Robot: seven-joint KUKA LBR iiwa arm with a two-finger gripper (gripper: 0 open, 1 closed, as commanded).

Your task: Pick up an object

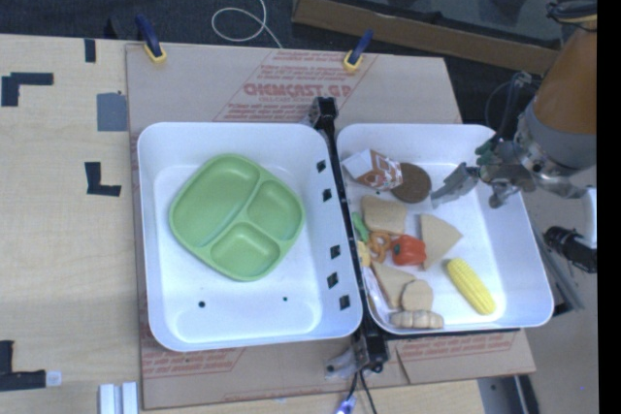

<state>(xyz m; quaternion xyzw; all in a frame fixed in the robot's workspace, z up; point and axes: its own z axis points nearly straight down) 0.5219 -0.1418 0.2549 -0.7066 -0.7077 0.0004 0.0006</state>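
Observation:
The right bin (pixel 514 238) holds several toy foods. Among them are a brown round cookie (pixel 413 182), a red and white packet (pixel 376 172), a tan bread slice (pixel 382 213) and a tan wedge (pixel 440 234). A red pepper (pixel 409 251), a yellow corn cob (pixel 471 286) and pale bread pieces (pixel 406 291) lie nearer the front. My gripper (pixel 475 187) hangs over the bin's upper right part, just right of the cookie. It is open, its fingers (pixel 449 186) spread apart with nothing between them.
The left bin (pixel 155 160) holds a green divided plate (pixel 238 216). A black divider (pixel 335 208) runs between the two bins. Both stand on a cardboard sheet (pixel 281 87) held by two blue clamps. The arm's orange band (pixel 572 82) is at the right edge.

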